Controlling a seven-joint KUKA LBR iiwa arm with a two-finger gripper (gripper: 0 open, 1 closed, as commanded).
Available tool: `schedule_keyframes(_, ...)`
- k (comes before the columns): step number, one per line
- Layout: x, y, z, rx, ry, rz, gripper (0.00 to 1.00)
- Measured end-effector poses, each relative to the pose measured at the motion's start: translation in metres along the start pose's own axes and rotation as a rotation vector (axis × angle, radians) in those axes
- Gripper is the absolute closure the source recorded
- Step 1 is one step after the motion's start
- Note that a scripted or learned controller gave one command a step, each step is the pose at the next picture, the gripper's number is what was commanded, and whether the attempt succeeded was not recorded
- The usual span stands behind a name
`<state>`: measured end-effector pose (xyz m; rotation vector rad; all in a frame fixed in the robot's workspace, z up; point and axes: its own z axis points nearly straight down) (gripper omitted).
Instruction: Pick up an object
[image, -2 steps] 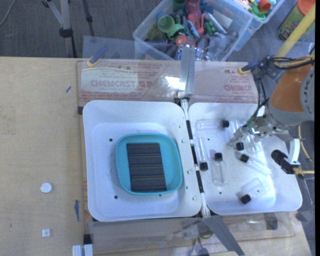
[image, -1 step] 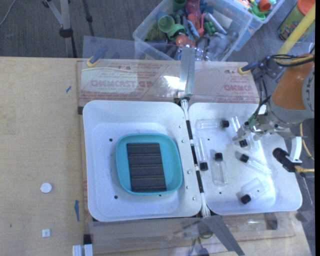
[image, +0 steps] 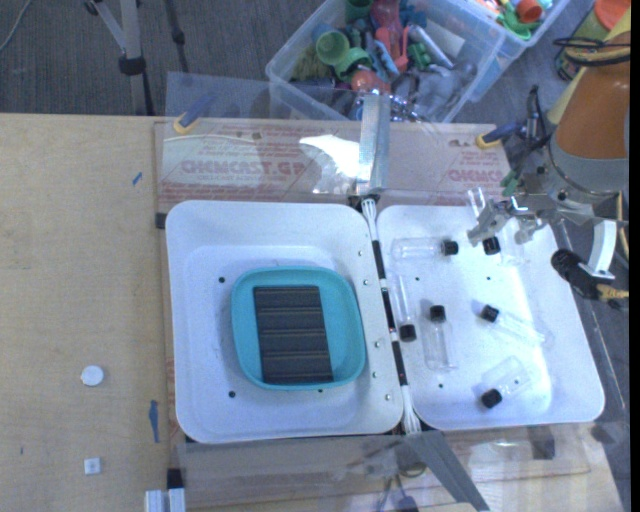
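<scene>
Vials of clear glass with black caps are lying scattered in the right-hand bin (image: 575, 400), and the gripper (image: 497, 222) is hovering over that bin's far edge, toward the arm's side. Whether anything is sitting between the metal parts at its tip cannot be told at this size, nor how wide they are standing.

Nearest to the tip is the capped vial (image: 420, 247), lying just beside it on the side toward the left-hand bin (image: 190, 300), its long axis running roughly across the bin, cap end pointing at the gripper. A loose-looking black cap (image: 490, 244) is sitting almost directly beneath the tip.

Other vials are lying nearer the camera: an upright-running one (image: 436, 335) mid-bin, and one (image: 503, 384) at the near corner. A teal tray (image: 245, 300) with a dark ribbed insert is resting in the left-hand bin, well apart from the gripper.
</scene>
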<state>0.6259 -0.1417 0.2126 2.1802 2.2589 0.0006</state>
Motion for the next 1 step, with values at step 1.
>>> schedule_keyframes(1,0.0154,0.0224,-0.0178,-0.002,-0.001,0.044,1.00)
